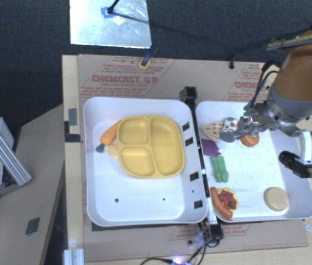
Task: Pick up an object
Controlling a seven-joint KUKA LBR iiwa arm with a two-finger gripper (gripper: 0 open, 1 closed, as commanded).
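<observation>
End effector (238,131) hovers low in the right bin (294,173), over the pizza slice (213,130) and touching or just above an orange round piece (250,140); whether it grips anything I cannot tell. That piece, judged a light, stiff, smooth plastic toy, wants pinching across its middle. Its left part is hidden beneath the metal.

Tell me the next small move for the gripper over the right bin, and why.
Probably a short descent. The gripper hangs over the right bin between the pizza slice and the orange round piece, with nothing visibly between its fingers. Lowering onto one of them would start a grasp.
</observation>
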